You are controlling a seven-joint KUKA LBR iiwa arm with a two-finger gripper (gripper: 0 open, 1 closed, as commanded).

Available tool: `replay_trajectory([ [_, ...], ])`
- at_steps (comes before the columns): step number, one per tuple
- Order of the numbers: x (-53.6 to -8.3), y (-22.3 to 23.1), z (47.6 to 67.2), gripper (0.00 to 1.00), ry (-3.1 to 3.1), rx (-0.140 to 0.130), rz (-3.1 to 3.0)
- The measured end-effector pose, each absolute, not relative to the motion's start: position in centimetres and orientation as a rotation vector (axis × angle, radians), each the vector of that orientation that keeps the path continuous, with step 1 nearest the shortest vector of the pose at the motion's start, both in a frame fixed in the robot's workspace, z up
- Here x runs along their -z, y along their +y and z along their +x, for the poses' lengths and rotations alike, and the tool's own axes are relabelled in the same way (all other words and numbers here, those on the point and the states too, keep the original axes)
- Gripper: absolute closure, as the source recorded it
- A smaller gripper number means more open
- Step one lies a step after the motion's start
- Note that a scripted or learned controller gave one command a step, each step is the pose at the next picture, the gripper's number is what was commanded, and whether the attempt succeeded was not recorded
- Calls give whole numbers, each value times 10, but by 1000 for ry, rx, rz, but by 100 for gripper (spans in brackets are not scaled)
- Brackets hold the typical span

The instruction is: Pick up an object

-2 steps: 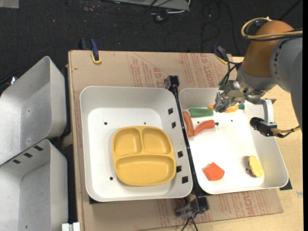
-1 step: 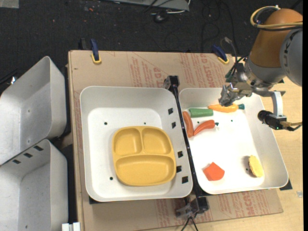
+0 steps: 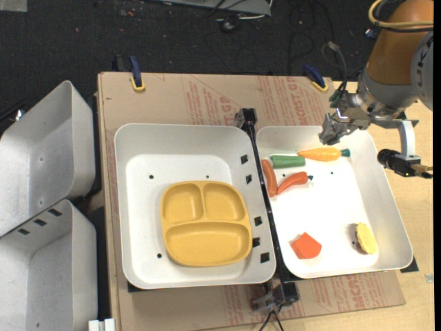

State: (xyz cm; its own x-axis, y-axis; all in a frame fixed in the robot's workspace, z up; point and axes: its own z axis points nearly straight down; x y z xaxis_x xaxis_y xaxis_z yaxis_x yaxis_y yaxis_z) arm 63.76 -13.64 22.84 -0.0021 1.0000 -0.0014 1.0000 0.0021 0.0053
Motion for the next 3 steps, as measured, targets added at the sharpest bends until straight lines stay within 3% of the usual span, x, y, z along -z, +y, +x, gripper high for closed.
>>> replay_trajectory([
  [2,-211,-27,625,100,2232,1,2215],
  [3,-215,22,630,100,2230,-3,2213],
])
